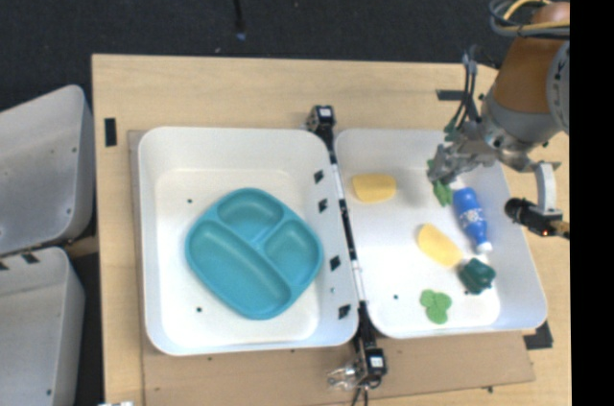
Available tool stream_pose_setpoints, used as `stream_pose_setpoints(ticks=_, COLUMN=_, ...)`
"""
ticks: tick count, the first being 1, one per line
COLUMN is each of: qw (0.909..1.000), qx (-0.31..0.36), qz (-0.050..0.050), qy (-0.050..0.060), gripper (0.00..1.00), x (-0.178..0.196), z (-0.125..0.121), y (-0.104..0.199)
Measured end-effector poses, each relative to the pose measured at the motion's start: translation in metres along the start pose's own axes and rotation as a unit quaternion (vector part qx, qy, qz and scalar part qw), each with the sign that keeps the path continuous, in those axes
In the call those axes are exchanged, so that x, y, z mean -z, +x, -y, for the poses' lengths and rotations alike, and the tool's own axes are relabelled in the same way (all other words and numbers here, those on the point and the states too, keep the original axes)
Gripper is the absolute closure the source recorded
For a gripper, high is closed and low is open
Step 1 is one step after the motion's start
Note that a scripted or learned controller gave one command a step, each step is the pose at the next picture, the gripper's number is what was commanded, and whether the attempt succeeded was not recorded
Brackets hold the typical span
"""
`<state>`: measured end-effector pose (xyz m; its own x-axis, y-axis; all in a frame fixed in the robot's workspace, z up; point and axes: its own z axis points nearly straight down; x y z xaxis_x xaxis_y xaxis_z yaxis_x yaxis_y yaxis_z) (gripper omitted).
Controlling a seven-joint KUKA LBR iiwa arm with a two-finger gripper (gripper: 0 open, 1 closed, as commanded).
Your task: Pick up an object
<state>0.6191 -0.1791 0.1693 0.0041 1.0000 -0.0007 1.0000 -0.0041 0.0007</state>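
Observation:
My gripper (444, 172) hangs over the back right part of the right bin (403, 150). Just below its tip lies a small green piece (441, 194), touching it or nearly so; whether it is held I cannot tell. A blue bottle with a white cap (469, 218) lies right of that piece. Further forward sit a yellow lump (439, 246), a dark teal object (477, 275) and a light green object (436, 305). Another yellow piece (374, 188) rests at the bin's back left.
The left bin (163, 203) holds a turquoise divided plate (252, 250). A ridge with black clips (342, 231) separates the two bins. The grey arm with its orange band (523, 83) comes in from the right above the bin's back corner.

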Motion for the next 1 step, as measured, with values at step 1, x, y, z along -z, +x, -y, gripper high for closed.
stream_pose_setpoints(ticks=1, qw=1.0, qx=0.003, qz=0.0, qy=0.0, gripper=1.0, x=0.0489, z=-0.0002, y=-0.0013)
